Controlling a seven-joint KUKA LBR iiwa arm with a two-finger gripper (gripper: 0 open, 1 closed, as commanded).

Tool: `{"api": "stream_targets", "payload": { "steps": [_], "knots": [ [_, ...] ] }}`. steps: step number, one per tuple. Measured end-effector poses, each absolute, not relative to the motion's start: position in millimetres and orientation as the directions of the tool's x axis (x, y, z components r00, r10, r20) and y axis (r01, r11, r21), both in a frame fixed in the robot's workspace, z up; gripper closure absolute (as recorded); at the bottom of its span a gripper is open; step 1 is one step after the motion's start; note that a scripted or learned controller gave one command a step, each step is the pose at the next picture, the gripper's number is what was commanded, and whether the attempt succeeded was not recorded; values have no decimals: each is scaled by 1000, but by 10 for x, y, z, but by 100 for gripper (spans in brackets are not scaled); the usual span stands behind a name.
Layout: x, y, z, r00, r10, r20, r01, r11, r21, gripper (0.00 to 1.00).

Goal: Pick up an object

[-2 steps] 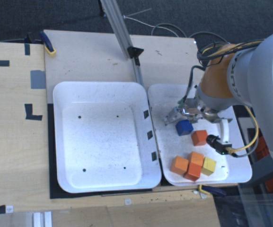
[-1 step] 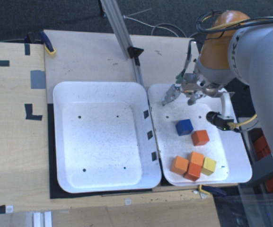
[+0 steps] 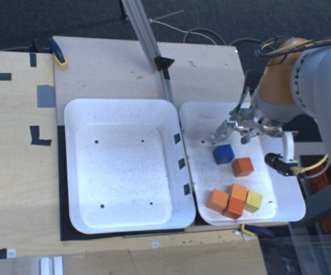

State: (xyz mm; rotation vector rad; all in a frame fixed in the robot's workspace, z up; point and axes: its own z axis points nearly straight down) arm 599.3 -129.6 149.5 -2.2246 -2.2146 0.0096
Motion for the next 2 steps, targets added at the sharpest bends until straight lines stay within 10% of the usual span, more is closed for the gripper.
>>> {"api": "stream_targets", "payload": {
  "steps": [1,2],
  "knots": [
    [5837,-1162,907,-2,1000,-2,1000,2,1,0],
    [5836,-1153,1011,-3,1000,1,1000,3,-3,100]
  ]
}}
